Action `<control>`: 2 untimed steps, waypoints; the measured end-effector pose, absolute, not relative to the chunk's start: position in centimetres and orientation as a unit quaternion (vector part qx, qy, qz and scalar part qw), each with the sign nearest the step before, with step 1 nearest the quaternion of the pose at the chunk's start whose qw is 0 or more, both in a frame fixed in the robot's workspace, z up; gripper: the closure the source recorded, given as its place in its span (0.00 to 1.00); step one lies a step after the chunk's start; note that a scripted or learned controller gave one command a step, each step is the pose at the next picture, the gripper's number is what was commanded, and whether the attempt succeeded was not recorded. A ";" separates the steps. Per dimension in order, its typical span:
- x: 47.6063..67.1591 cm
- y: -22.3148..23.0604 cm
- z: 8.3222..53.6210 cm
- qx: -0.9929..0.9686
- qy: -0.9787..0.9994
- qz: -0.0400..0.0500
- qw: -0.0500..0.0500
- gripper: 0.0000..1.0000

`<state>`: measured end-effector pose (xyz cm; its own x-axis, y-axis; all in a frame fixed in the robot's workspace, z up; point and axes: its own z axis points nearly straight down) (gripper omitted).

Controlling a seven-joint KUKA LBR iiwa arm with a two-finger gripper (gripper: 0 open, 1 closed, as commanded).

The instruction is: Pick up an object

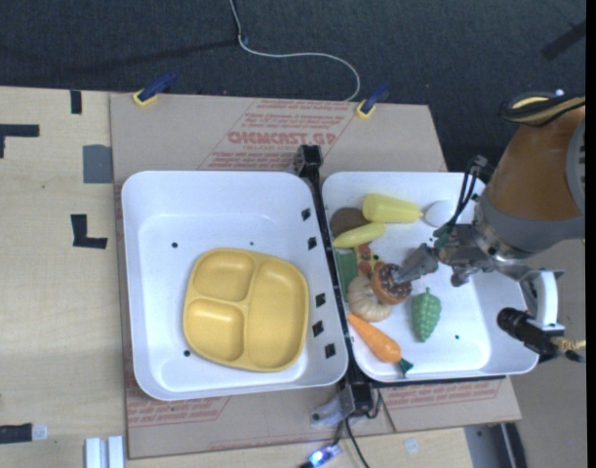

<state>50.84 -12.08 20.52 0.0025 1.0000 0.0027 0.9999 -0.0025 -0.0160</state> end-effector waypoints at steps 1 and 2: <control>51.1 -12.1 21.2 -0.707 -0.708 0.001 0.001 0.00; 50.9 -12.4 16.7 -0.707 -0.707 0.002 0.003 0.00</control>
